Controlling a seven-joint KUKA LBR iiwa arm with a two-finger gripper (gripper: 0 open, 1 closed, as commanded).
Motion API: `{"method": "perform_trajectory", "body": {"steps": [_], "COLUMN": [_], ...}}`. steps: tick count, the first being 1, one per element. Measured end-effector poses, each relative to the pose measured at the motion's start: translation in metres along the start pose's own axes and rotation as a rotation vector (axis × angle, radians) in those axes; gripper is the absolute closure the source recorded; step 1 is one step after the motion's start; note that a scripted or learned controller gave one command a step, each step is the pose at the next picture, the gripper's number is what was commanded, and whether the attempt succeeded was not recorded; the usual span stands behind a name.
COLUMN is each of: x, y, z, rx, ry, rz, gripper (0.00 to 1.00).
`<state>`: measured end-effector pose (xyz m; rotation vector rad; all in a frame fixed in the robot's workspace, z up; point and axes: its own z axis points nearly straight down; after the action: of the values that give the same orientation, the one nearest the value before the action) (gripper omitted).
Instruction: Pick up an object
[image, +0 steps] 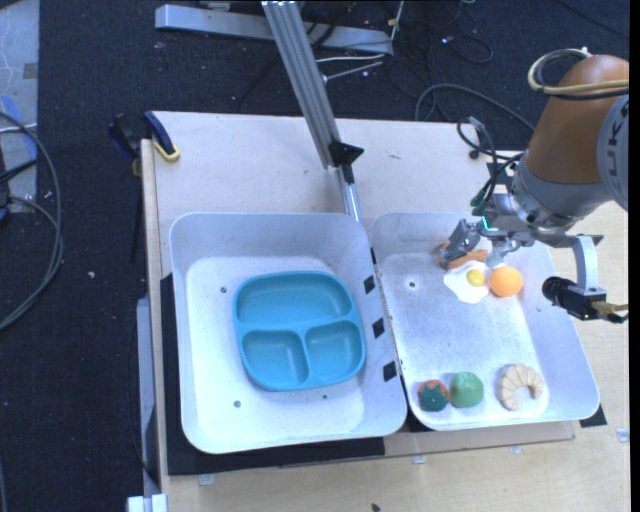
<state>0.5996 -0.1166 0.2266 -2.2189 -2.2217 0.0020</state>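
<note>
In the right bin (430, 330) lie a fried egg toy (466, 285), an orange ball (506, 282), a red-and-green round toy (432, 395), a green ball (466, 389) and a croissant (521, 386). My gripper (466, 243) hangs over the bin's far part, just above the fried egg, beside an orange piece (478, 256) partly hidden under it. Its fingers point down and left. I see nothing held between them.
The left bin (200, 300) holds a blue three-compartment plate (298, 329). A slanted metal pole (312, 90) rises from between the bins at the back. Cables lie on the bench (250, 160) behind the right bin. The arm's orange band (580, 110) looms at the right.
</note>
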Motion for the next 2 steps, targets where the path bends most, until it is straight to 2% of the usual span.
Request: {"method": "perform_trajectory", "body": {"steps": [1, 2], "x": [0.0, 0.001], "y": [0.001, 0.002], "z": [-0.001, 0.063], "rx": [-0.002, 0.004], "ry": [0.0, 0.0], "rz": [0.0, 0.001], "gripper": [0.0, 0.0]}}
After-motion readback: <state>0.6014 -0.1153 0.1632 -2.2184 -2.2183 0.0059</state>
